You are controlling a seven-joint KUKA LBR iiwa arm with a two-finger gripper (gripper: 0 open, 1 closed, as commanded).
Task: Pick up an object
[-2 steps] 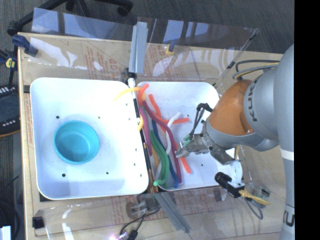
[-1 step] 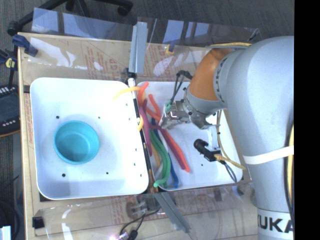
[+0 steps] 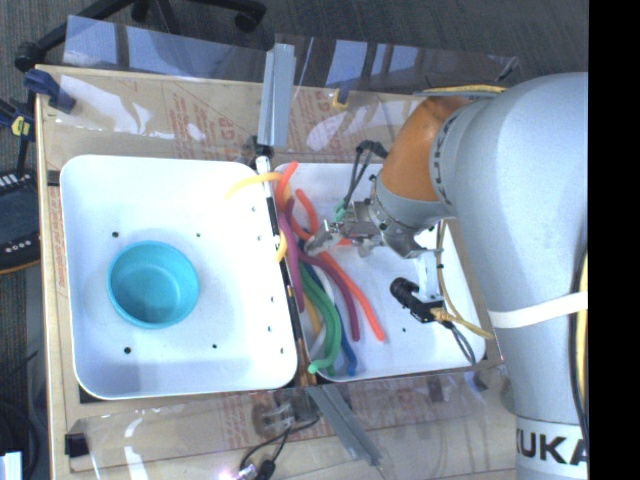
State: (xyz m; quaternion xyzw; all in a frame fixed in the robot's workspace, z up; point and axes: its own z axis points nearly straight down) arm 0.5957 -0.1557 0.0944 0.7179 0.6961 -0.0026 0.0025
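From above, the grey arm [image 3: 520, 218] reaches in from the right over the right bin [image 3: 400, 353]. Its claw [image 3: 325, 236] hangs low above a tangle of coloured flexible tubes [image 3: 325, 288] heaped along that bin's left side; whether it is open or closed cannot be told. A blue bowl [image 3: 153, 284] sits in the left bin [image 3: 90, 183] on the bench [image 3: 150, 108].
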